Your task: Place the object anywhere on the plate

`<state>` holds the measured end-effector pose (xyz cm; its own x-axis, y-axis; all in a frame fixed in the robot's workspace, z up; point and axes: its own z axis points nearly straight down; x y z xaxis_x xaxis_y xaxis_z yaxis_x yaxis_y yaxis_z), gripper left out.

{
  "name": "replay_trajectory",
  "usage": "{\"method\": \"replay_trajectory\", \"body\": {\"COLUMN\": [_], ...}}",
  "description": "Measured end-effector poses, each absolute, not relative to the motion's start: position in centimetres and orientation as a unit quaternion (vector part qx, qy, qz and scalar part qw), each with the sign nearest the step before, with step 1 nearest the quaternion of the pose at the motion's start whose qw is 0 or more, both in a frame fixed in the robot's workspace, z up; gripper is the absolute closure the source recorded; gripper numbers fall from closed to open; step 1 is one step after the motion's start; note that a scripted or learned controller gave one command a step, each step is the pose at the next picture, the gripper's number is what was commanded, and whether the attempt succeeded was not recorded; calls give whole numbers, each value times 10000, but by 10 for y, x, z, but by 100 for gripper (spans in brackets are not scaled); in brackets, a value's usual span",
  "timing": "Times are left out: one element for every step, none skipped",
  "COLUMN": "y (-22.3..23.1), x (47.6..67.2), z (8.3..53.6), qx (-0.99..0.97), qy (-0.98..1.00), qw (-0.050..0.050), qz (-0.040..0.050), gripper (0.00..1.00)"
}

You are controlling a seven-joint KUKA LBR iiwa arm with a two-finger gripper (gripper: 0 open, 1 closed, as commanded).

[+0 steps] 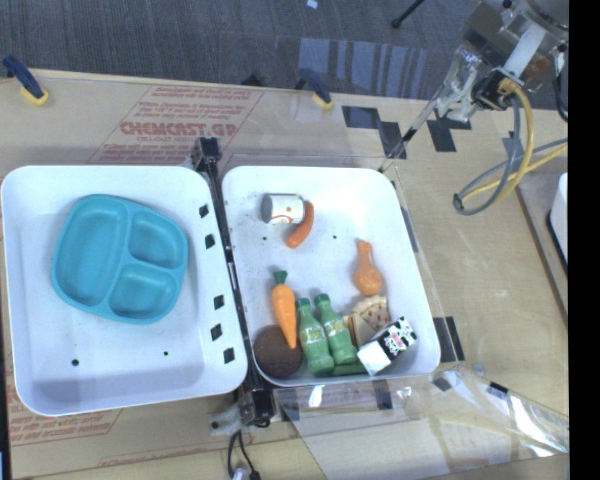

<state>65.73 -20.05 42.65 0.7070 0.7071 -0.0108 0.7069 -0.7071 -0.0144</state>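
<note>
My gripper (pixel 458 86) hung above the counter (pixel 480 298) beyond the right bin (pixel 410 228), its state unclear, toy food including a carrot (pixel 284 311) lay in that bin, blue plate (pixel 120 258) sat in the left bin (pixel 40 368)

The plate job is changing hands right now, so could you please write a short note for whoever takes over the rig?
Gripper: up at the far right, above the bench beyond the right bin, with nothing seen in it.
Plate: blue, divided, in the left bin, nothing on it.
Toys all in the right bin: carrot, two green bottles, brown ball, chicken leg, cow-print block.
Done: nothing placed.
Left: pick one toy and set it on the plate.
</note>
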Motion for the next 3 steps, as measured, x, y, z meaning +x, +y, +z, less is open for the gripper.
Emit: {"method": "replay_trajectory", "body": {"y": [-203,-210,-208], "x": [636,628,653], "z": [507,541,539], "qx": [-9774,-9945,-9936], "qy": [-2115,-1050,-1129], "qw": [-1,-8,-7], "qz": [41,55,66], "gripper": [100,100,100]}}
